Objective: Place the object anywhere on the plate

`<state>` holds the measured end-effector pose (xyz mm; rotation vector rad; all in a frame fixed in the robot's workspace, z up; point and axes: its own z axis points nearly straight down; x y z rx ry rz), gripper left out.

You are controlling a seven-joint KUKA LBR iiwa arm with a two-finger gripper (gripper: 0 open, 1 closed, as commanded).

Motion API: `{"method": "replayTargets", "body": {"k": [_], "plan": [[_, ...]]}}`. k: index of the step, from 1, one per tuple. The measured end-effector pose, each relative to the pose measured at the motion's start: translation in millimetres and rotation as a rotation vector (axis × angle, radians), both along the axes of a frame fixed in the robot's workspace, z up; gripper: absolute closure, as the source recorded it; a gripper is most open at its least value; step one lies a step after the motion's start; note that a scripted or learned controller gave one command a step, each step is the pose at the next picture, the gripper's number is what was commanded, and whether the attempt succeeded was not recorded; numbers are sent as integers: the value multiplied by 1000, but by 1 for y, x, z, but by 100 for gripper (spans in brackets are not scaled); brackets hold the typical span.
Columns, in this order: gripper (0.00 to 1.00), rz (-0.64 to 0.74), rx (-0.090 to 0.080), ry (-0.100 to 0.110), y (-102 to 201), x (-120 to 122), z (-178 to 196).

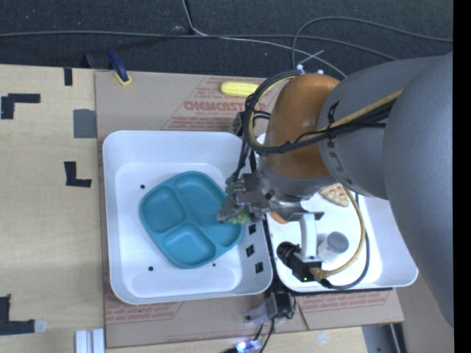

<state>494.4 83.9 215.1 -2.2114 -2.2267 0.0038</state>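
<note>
Nearest the camera, the front rim of the left bin [184,294] is seen, w/ the right bin [390,274] beside it; a small grey cylindrical item [336,242] sits in the right bin, partly behind cables.

Next in, the blue plate [180,215], a three-compartment type, is found lying in the left bin. At its right edge the tool [237,210] is positioned, approx. over the plate's rim near the bin wall. A small greenish object [234,215] is seen at the tool tip, touching or just above the plate edge. Whether it is actually pinched between the fingers can't be told; the tip is blurred and the wrist blocks most of it. Tool opening: can't be told.

Handling, as judged: the object looks small and light, so little grip force should be needed. Soft or stiff can't be made out at this res. Being so small, it is prob. best taken across its narrow middle, and a slip or a roll off the shallow rim should be expected if released at the very edge; a release further inside a compartment would be safer.

Beyond, the orange band [302,123] and grey arm are seen over the right bin, where an orange-patterned item [337,194] is partly covered. Farthest, a yellow item [239,89] lies on the cardboard on the table [44,197].
</note>
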Motion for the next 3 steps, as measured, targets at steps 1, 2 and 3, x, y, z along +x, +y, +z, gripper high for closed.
{"method": "replayTargets", "body": {"k": [1, 2, 3], "plan": [[100, -2, 0, -4, 24, -3, 18], [100, -5, -1, -2, 27, 6, 17], [0, -6, -1, -1, 26, 6, 17]]}}
